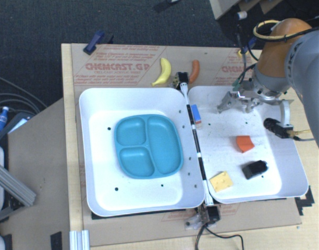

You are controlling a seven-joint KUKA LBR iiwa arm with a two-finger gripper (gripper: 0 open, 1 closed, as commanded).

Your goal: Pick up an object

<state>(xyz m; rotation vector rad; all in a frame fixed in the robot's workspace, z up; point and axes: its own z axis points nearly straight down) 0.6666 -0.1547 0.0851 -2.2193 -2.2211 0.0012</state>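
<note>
In the right bin (284,189) lie an orange block (245,143), a black chunky object (254,169) and a yellow wedge with holes like cheese (220,181). My gripper (236,101) hangs low over the far part of this bin, reaching in from the upper right. It is well behind the orange block and touches none of the three things. A small blue and white piece (196,114) rests on the divider between the bins, left of the gripper.
The left bin (97,189) holds a blue divided plate (148,145). Behind the bins, on the brown board, lie a yellow banana (162,72) and an orange sausage-shaped toy (194,71). A dark blue item (94,42) sits at the board's far left corner.
</note>
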